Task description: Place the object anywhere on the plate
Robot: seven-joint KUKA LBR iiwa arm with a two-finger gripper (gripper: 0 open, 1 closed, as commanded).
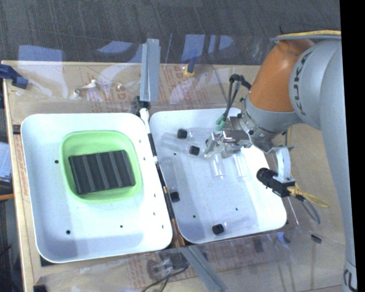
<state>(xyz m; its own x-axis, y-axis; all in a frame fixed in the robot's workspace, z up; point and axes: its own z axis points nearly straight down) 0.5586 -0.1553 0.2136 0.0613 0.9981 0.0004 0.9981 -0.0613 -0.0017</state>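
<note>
The counter [74,87] is pale wood under a scuffed clear sheet, and it carries two shallow white bins side by side. The arm [308,79] comes in from the right, grey and rounded, with a broad orange band above the wrist, and it leans over the far corner of the right bin [199,215].

The left bin [45,212] holds the plate [100,167] — a light green, soft-cornered square with a raised rim. On the middle of it lies a dark grey ribbed block [102,172], flat, its grooves running across the short way.

The pincer [228,167] hangs over the right bin's upper middle. Its two pale, see-through fingers [218,166] point down toward the white floor with a narrow gap between them, and I see nothing held in that gap; whether the tips touch the floor I cannot tell.

Around it sit small black pieces: two just beside the metal wrist at the bin's far side, one by the left wall, one near the front edge [218,229].
</note>
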